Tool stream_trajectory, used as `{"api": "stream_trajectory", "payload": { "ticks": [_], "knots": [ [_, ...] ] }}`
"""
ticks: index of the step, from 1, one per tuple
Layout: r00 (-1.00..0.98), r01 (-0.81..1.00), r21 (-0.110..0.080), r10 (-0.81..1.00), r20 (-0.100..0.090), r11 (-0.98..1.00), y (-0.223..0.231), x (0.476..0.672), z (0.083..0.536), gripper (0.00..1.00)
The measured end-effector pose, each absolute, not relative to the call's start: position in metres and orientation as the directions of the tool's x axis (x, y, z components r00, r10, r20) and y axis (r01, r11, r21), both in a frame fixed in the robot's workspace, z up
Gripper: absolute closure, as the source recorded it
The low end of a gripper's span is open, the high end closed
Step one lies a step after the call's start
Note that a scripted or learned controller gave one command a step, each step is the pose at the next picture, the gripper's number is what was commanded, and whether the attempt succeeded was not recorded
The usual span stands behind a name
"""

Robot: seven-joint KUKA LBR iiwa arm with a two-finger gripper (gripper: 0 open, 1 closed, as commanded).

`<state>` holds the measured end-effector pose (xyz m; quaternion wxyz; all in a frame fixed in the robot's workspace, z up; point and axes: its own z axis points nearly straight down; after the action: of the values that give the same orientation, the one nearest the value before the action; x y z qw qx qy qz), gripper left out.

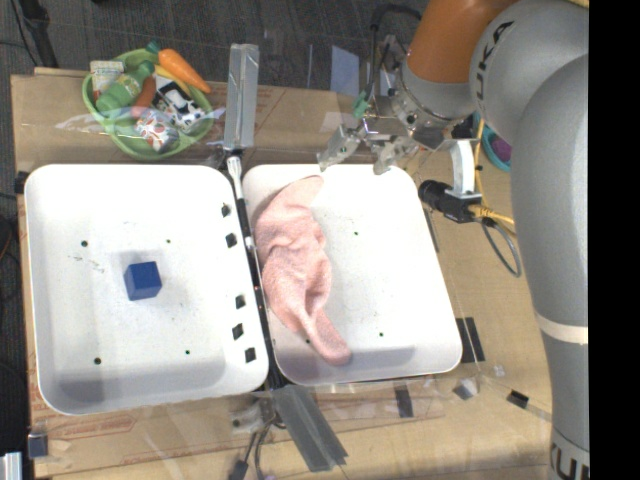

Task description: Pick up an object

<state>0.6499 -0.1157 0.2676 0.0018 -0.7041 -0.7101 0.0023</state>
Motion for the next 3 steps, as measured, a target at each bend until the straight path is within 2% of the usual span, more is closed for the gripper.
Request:
{"api": "stream_trajectory", "payload": {
  "ticks": [1,2,3],
  "knots": [
    [-0.077,0.997,-0.007,0.997,0.0,0.077,-0.112,0.637,0.099,0.0],
    [-0.095,0.995,-0.003,0.996,0.0,0.095,-0.178,0.572,0.092,0.0],
    [-0.1,0.995,-0.004,0.995,0.0,0.1,-0.177,0.573,0.102,1.0]
  ]
}}
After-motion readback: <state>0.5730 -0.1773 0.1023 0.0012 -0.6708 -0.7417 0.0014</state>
